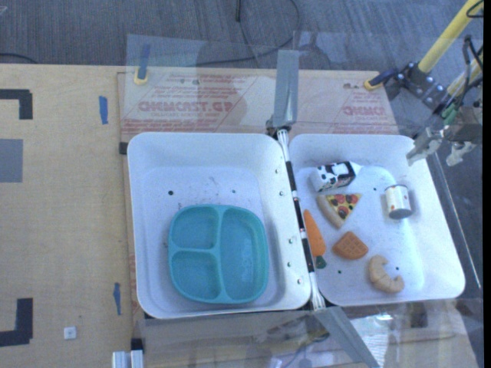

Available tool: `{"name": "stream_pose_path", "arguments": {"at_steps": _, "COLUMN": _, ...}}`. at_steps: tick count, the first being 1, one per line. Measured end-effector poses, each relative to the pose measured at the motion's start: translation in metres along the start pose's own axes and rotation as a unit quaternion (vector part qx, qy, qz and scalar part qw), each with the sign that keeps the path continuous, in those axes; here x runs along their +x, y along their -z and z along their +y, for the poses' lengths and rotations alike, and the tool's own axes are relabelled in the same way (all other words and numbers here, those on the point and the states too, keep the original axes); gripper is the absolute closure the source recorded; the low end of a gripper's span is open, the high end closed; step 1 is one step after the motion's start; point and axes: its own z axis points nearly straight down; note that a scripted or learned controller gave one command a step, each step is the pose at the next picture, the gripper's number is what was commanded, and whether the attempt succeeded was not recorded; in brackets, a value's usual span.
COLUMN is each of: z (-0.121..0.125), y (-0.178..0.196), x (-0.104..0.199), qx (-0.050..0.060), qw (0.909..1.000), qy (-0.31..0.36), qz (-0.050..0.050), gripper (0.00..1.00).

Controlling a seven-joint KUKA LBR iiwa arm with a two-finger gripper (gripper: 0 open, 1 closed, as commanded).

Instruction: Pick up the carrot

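The robot's end (pixel 439 121) is pale grey metal trailing dark cables, with a black bracket behind.

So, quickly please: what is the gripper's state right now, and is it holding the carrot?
Gripper: state cannot be told; it sits at the right bin's far right edge.
Carrot: not held, lying in the right bin by its left wall.

We look down on a pale wooden bench (pixel 61 205) marked with black tape corners (pixel 19 102) and short blue tape strips (pixel 103 110). Beyond its far edge we see grey carpet (pixel 153 6) crossed by a black cable (pixel 268 10). A clear plastic sheet (pixel 199 102) lies on the bench.
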Motion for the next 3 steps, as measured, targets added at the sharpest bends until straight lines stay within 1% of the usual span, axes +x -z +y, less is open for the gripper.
{"name": "stream_pose_path", "arguments": {"at_steps": 1, "z": -0.056, "y": -0.088, "x": -0.014, "qx": 0.0, "qw": 0.9999, "qy": 0.016, "qz": 0.0, "gripper": 0.0}}
{"name": "stream_pose_path", "arguments": {"at_steps": 2, "z": -0.106, "y": -0.095, "x": -0.013, "qx": 0.001, "qw": 0.9956, "qy": 0.093, "qz": 0.001, "gripper": 0.0}}
{"name": "stream_pose_path", "arguments": {"at_steps": 3, "z": -0.104, "y": -0.164, "x": 0.06, "qx": -0.011, "qw": 0.9987, "qy": 0.05, "qz": -0.004, "gripper": 0.0}}
